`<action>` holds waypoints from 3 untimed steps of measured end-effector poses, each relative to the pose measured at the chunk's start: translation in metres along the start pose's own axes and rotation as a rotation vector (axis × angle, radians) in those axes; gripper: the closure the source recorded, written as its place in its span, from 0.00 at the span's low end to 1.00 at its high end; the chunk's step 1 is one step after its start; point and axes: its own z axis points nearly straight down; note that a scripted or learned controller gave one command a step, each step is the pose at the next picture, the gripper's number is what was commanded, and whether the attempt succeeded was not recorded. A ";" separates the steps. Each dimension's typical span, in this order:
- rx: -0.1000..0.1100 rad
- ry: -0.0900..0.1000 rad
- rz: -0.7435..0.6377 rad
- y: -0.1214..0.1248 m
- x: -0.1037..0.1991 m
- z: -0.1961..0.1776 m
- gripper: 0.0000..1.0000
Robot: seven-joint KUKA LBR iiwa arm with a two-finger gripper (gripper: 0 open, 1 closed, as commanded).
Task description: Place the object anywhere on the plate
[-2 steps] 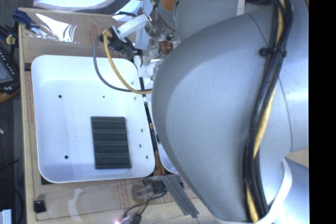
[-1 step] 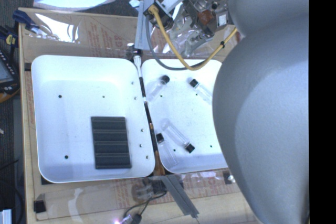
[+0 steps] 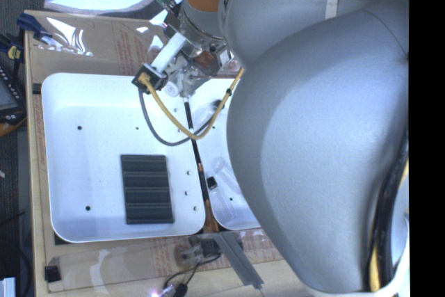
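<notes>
Bins: two white, lying side by side | left bin [image 3: 62, 149]: one dark ribbed plate [image 3: 147, 188] sitting near front edge, floor around lying open | claw [image 3: 182, 80]: hovering above divide, grip unreadable.

From my console I see the gripper [image 3: 182, 80] hanging over the far edge of the bench, above the strip where the two bins meet. Below it and to its left lies the left bin [image 3: 62, 149], and in that bin's near half, nearer me than the gripper, a ridged plate [image 3: 147, 189] lies flat. To the gripper's right sits the right bin [image 3: 226, 209], mostly covered by the arm [image 3: 313, 122]. A cable [image 3: 156, 125] loops down from the gripper over the left bin's floor.
</notes>
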 end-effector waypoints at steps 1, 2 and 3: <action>0.000 -0.001 0.042 -0.030 0.012 0.154 1.00; -0.003 0.006 0.054 -0.006 -0.052 0.041 1.00; -0.001 0.001 0.240 -0.015 -0.141 0.111 1.00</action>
